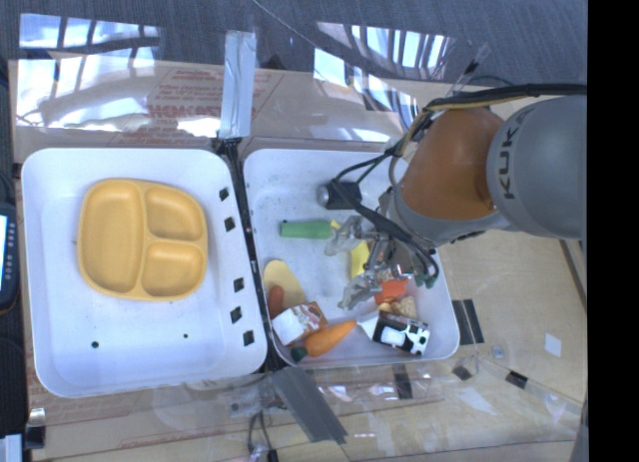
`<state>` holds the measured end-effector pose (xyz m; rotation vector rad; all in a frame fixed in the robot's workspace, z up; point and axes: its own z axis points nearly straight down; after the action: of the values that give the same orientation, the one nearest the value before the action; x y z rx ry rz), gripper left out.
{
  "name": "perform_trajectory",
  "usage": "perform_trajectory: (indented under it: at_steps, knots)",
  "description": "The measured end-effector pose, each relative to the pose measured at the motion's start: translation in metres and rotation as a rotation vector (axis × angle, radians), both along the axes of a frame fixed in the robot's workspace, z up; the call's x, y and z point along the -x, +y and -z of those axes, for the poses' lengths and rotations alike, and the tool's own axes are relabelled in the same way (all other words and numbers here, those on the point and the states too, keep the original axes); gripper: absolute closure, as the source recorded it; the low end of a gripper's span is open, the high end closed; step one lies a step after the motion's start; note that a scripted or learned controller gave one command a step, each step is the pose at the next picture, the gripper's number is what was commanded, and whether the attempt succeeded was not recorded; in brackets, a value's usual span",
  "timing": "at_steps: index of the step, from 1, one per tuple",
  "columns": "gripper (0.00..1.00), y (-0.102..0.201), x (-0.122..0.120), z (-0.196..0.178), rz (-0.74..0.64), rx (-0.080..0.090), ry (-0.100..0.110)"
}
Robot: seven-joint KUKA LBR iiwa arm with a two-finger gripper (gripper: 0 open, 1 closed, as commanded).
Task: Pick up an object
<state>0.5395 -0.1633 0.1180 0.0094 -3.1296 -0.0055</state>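
Observation:
My gripper hangs low over the middle of the right bin, below the arm's orange band. Its metal fingers are spread apart, with a yellow piece between and just behind them; whether they touch it I cannot tell. A green marker-like stick lies to the left of the gripper. A small orange-red item sits just right of the fingertips. Nearer the front lie a carrot, a black-and-white cow toy, a white and brown block and a yellow banana-like piece.
The left bin holds a yellow divided plate. A black hinge strip separates the bins. The arm's grey body covers the right bin's far right side. Cardboard and tape lie behind the bins.

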Motion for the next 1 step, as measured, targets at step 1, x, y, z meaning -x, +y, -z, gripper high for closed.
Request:
perform_trajectory:
  at_steps: [1]
  knots:
    - [0.0,-0.002,-0.0109,0.0267,0.05,0.002,-0.008]
